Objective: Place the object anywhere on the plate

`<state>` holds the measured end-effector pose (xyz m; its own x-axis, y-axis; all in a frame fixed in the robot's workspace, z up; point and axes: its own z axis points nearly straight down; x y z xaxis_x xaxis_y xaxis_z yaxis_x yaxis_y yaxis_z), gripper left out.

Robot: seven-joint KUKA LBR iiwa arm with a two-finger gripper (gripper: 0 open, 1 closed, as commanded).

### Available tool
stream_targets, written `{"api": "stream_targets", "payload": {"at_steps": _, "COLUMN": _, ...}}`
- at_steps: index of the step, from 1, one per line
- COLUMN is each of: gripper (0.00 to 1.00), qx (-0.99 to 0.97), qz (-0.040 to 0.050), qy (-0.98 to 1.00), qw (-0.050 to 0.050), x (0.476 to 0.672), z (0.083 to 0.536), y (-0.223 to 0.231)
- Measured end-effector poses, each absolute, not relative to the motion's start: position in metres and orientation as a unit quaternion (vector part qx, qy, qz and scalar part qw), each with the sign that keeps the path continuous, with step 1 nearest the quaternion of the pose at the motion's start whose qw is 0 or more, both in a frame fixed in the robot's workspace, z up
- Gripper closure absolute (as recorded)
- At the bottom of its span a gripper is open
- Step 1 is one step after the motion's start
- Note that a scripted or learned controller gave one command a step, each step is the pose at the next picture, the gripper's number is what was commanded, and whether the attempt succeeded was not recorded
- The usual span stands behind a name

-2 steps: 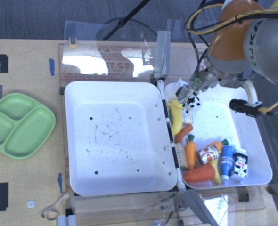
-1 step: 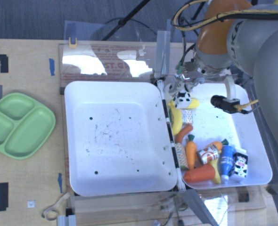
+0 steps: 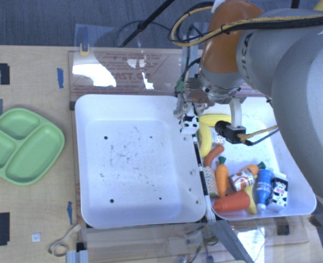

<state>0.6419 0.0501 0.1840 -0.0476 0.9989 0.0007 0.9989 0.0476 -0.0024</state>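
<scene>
Pale wooden bench (image 3: 30, 64) with blue tape marks (image 3: 59, 76); beyond, perhaps grey carpet (image 3: 35, 10).

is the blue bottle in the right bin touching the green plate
Apart. The camera view shows the blue bottle in the right bin, and the green plate out on the bench beyond the left bin.

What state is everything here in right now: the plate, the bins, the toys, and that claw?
Green three-compartment plastic plate: on the bench, left of the bins, nothing on it.
Left white bin: holds no toys.
Right white bin: holds the toy pile.
Yellow toy banana: lying in the right bin.
Orange toy carrot: lying in the pile.
Blue toy bottle: lying in the pile.
Claw: above the bins' divide.
</scene>
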Motion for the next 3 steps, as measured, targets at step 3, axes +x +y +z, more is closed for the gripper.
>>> {"api": "stream_targets", "payload": {"at_steps": 3, "gripper": 1.0, "qx": -0.653, "qz": -0.0003, "qy": -0.757, "qw": 0.0, "x": 0.651, "z": 0.184, "y": 0.068}}
